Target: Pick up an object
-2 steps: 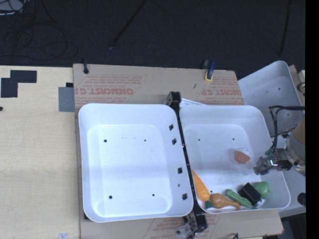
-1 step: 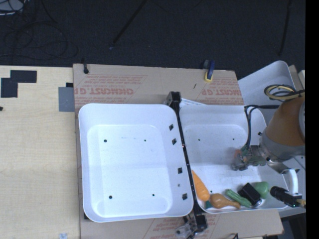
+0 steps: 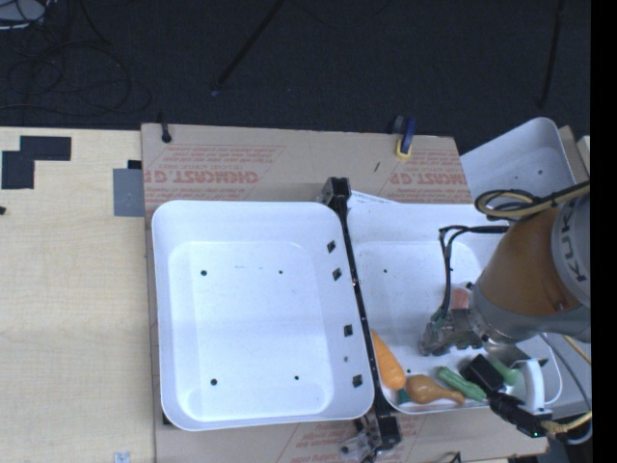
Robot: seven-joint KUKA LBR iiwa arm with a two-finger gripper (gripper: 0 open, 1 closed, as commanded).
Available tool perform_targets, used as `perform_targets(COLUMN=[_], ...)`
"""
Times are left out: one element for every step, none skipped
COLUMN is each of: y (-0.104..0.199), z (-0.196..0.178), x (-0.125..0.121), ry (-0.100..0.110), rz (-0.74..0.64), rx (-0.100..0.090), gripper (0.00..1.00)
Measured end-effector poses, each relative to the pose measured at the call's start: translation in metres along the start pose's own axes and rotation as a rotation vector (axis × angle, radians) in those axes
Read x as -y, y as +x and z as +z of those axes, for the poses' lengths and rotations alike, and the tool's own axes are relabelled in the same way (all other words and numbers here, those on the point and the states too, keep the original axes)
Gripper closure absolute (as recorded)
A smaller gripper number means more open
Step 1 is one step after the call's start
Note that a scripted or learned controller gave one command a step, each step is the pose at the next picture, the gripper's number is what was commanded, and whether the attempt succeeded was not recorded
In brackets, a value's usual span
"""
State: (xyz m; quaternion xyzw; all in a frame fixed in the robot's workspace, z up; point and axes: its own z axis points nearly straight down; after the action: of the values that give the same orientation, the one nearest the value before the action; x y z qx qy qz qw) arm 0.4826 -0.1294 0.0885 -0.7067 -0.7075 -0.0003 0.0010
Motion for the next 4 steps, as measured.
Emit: perform_targets(y=[0.049,0.075,0.073,0.072], z=[0.000,-0.103,-0.108,-0.117], x=[0.006,-0.020,-0.017,-0.017], ry=[-0.002,-0.009,0.004,0.006], rz=[0.000,-0.002,0.000,-0.002], rx=[0.002,0.001,0.001,0.001], gripper=[1.00,1.00,1.00,1.00])
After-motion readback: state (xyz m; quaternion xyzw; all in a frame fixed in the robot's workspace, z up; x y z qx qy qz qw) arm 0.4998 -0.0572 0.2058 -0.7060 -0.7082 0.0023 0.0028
